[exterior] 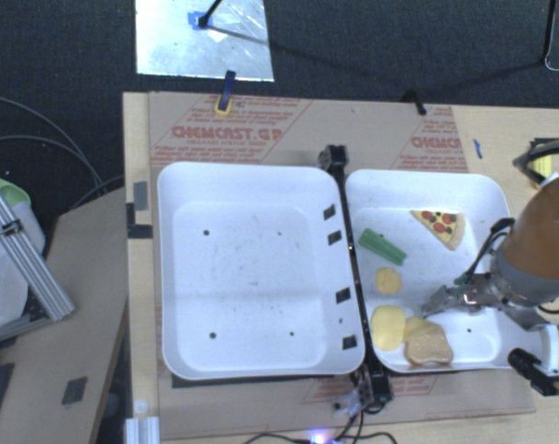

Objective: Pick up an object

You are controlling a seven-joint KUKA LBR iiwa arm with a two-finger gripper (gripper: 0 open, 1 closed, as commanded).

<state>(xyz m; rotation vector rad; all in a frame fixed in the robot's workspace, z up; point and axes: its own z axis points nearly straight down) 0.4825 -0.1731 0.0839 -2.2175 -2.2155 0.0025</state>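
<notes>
gripper (443, 299) sits low inside the right bin (488, 188), near its right wall, pointing toward the bin's centre. finger spread cannot be determined; no object is visible between the tips. objects in the right bin: pizza slice (440, 226) near the far right corner, green block (382, 247) near the left wall, small yellow disc (389, 280) mid-left, larger yellow piece (388, 327) and bread slice (428, 344) along the near edge. left bin (252, 271) adjoins.
</notes>
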